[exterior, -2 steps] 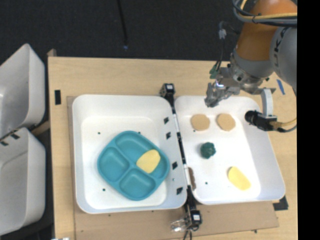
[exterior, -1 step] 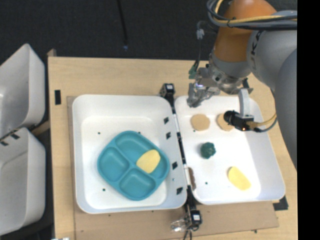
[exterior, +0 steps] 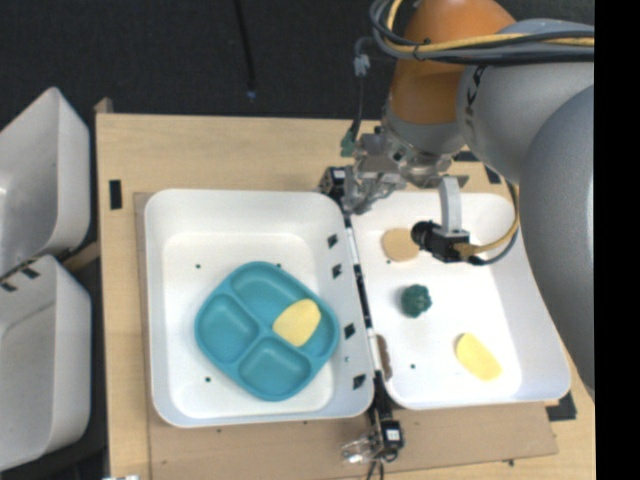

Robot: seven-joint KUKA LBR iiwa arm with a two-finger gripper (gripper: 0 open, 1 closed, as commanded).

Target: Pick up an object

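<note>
My gripper (exterior: 358, 190) hangs below the orange band at the far end of the ridge between the two bins, over the right bin's back left corner. Nothing shows in its grasp. In the right bin (exterior: 520, 368) lie a tan round piece (exterior: 398, 245), a small dark green lump (exterior: 416, 300) and a yellow oblong piece (exterior: 478, 357). The tan piece is closest to the gripper, a little to its right and nearer the front. The left bin (exterior: 175, 248) holds a teal divided plate (exterior: 240, 333) with a pale yellow piece (exterior: 297, 322) on its right side.
The grey arm (exterior: 540, 108) covers the right bin's back right part. A black cable fitting (exterior: 441, 240) hangs just right of the tan piece. White containers (exterior: 35, 268) stand left of the bench.
</note>
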